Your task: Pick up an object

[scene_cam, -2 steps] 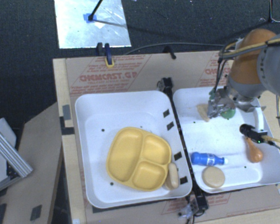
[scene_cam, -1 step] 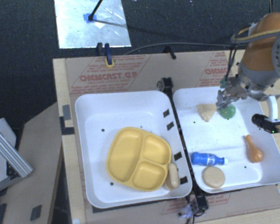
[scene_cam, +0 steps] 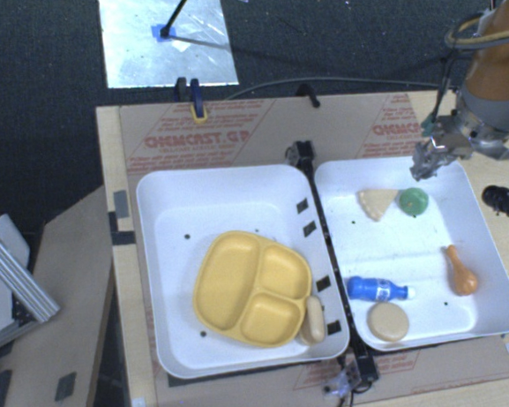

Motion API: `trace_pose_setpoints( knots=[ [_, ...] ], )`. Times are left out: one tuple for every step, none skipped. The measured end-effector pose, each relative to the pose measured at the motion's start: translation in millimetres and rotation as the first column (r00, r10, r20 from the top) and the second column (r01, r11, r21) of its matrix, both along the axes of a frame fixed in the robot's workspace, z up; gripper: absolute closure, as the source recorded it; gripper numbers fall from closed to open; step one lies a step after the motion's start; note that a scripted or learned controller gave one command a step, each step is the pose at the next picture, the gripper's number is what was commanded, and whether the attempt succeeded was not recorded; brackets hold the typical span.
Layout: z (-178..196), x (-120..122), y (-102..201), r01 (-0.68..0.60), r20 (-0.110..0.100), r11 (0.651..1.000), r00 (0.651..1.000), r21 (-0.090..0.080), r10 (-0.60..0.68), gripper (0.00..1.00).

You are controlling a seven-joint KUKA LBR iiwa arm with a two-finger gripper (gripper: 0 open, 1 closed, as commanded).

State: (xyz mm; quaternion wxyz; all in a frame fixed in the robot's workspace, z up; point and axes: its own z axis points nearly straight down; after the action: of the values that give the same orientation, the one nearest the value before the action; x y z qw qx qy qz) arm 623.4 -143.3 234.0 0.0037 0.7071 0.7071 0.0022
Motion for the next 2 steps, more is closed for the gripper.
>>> trace_pose_setpoints(
  knots=[
    [55,2,0,-0.004,0.0,1.0,1.0,0.0,0.004,1.0],
    [40,-5,47,-0.008,-0.008,1.0,1.0,0.003,0.008,1.0]
  ],
)
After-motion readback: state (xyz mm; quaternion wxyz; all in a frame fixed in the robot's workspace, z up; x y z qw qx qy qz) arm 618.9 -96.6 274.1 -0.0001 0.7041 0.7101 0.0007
